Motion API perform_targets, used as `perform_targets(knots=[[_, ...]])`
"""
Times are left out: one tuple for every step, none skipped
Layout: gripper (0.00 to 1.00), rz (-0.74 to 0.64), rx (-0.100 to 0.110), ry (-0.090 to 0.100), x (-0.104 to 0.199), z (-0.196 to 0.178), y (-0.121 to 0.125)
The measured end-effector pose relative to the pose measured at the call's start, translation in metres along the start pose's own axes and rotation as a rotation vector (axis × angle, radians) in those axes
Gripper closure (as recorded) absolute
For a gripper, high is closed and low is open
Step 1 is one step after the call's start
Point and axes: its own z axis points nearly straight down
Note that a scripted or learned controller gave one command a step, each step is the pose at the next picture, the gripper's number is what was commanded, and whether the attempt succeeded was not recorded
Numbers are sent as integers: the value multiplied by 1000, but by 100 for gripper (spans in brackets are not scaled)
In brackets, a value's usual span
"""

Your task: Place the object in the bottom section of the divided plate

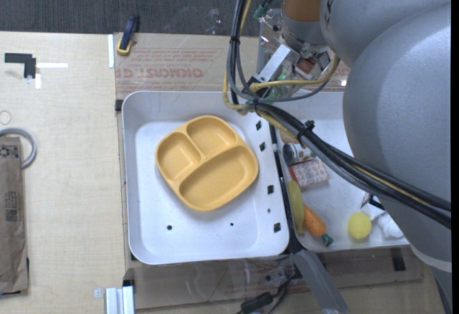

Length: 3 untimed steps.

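Divided plate (pixel 207 162), yellow, three sections, sits in the left bin (pixel 143 234), a little above frame centre. All three sections bare; the long bottom section faces lower right.

Candidate objects are in the right bin (pixel 337 246), lower right of frame: yellow lemon-like ball (pixel 360 226), orange carrot-shaped piece (pixel 314 222) just beside a long yellow piece (pixel 295 199), and a printed packet (pixel 310 173) above them. Can't tell which one is the task's object.

Arm (pixel 391 54) fills the upper right, orange band at top, cables (pixel 315 144) trailing across the right bin. Pincer: hidden behind the wrist, can't tell its state.

On the tabletop (pixel 64 162), far left: brown paper bag (pixel 13 212); blue-yellow tool (pixel 129 34) near top.
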Motion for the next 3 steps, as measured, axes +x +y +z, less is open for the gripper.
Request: perform_targets(knots=[[100,312,1,1,3,-70,-17],[100,569,1,1,10,-81,-22],[100,546,1,1,45,-128,-53]])
